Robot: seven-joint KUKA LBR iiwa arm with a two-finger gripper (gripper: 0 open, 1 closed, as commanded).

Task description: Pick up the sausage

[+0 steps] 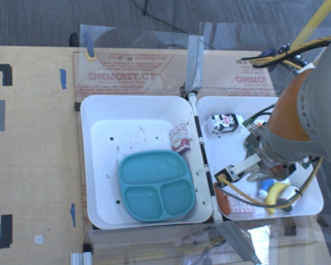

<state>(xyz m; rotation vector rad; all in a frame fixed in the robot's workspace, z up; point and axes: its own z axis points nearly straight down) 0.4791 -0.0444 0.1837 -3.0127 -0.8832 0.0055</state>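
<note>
Gripper (258, 173) is down low in the right bin (314, 206), wrist blocking the view, so I can't tell if it's spread or pinched, or touching anything. One sausage (222, 203), reddish-brown, lies in that bin's near-left corner, long axis running roughly near-to-far along the wall, partly under a yellow cable (248, 200). One cow-patterned toy (223, 123) at the far end. Left bin (94, 148): one teal plate (154, 186), one red-and-white packet (180, 138).

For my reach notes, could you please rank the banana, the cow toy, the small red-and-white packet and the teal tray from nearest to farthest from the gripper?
From the gripper:
1. Banana, just below it, right bin.
2. Cow toy, right bin's top.
3. Red-and-white packet, left bin, near the divider.
4. Teal tray, left bin.
</note>
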